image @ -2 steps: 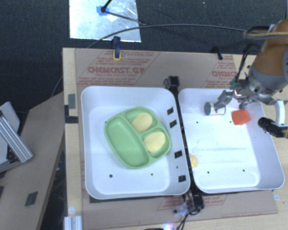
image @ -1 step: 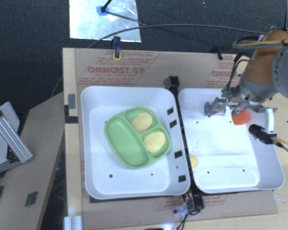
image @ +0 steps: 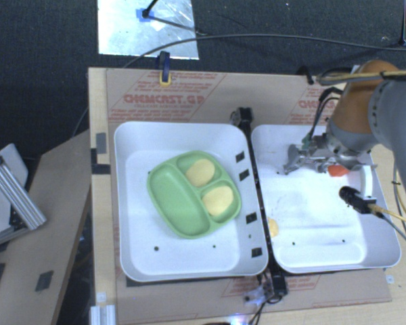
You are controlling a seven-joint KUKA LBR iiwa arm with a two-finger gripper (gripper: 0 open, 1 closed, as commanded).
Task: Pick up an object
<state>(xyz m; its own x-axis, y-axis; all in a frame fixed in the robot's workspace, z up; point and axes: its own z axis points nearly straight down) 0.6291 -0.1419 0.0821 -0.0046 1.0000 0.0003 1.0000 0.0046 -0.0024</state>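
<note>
A: What do we see, largest first?
B: The counter [image: 189, 90], two bins, a green plate [image: 172, 202] in the left bin [image: 139, 249].
A: The hand [image: 294, 162]?
B: Over the right bin [image: 325, 249]; its grip we cannot tell. A yellow object [image: 273, 228] lies at that bin's left wall.

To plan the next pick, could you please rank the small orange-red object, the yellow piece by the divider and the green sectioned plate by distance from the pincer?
1. Small orange-red object, right bin, beside the pincer.
2. Yellow piece, right bin's near-left edge.
3. Green sectioned plate, left bin.
</note>
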